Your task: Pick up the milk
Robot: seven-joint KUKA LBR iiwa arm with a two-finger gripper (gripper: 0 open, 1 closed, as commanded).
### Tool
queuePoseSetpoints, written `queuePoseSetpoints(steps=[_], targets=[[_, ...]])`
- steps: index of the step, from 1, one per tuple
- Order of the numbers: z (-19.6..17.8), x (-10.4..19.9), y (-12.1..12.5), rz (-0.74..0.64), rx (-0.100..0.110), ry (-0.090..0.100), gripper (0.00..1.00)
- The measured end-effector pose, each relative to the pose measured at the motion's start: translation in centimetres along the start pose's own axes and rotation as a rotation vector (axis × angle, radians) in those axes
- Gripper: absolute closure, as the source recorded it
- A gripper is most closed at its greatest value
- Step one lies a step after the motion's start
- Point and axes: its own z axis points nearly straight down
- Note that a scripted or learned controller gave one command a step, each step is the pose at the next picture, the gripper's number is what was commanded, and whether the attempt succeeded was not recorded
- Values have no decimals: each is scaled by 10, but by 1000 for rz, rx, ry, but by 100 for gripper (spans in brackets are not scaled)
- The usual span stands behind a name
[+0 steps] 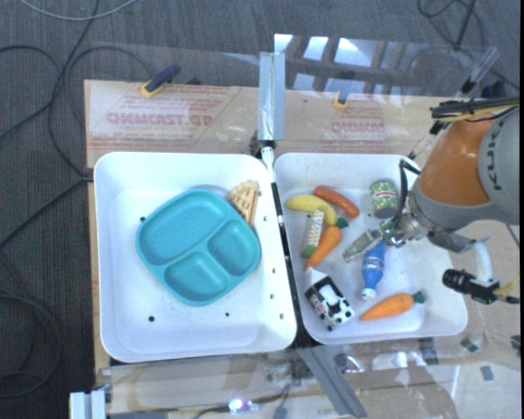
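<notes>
Milk carton (329,303), the small black-and-white cow-patterned box, lies tilted at about seven o'clock in the right-hand shallow white bin (437,321), close to that bin's near-left corner. Nothing is touching it. At three o'clock of it lies a small orange toy carrot with a green top (389,305), and at one o'clock a small blue-and-white plastic bottle (374,269) standing nearly on end in the picture. The metal two-finger gripper (367,244) sits at the bin's centre, just above that bottle, pointing toward eight o'clock; whether its fingers are apart or together I cannot tell from up here. The grey arm with its orange band (452,166) comes in from three o'clock. Up at eleven o'clock of the bin: a yellow toy banana (304,204), an orange-red toy sausage (336,201), a second carrot (325,245). At twelve o'clock, a green-lidded round can (383,195). Over in the left white bin (122,321), a turquoise divided plate (198,246) with a waffle-patterned wedge (244,199) at its one o'clock edge.
</notes>
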Motion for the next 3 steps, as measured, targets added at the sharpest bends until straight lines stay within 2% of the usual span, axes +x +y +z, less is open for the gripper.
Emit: queuePoseSetpoints(steps=[1, 2, 3], targets=[[-90, 130, 3, 172, 3, -1, 0], [-2, 90, -43, 217, 2, 0, 0], [1, 97, -37, -199, -19, -13, 0]])
